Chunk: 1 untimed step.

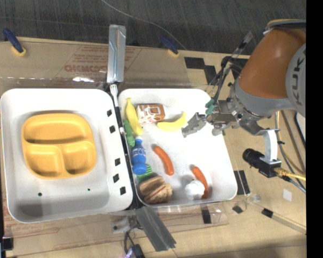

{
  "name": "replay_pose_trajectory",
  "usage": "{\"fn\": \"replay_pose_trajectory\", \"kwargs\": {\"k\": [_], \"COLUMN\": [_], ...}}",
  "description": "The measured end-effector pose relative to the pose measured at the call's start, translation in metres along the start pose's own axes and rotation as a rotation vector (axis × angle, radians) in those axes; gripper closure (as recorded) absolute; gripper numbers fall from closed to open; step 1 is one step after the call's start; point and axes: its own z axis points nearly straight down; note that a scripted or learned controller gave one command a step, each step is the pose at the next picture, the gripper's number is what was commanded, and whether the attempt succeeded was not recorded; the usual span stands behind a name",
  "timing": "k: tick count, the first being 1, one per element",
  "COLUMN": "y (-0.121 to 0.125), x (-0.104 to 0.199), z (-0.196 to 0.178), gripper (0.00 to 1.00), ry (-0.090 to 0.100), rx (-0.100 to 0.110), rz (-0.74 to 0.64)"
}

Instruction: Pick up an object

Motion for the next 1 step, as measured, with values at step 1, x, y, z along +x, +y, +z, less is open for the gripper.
{"fn": "replay_pose_trajectory", "kwargs": {"k": [1], "y": [-0.0297], "x": [0.0430], "z": [0.1618], "gripper": [0.00], "ry": [-0.001], "rx": [-0.006], "rz": [0.006]}}
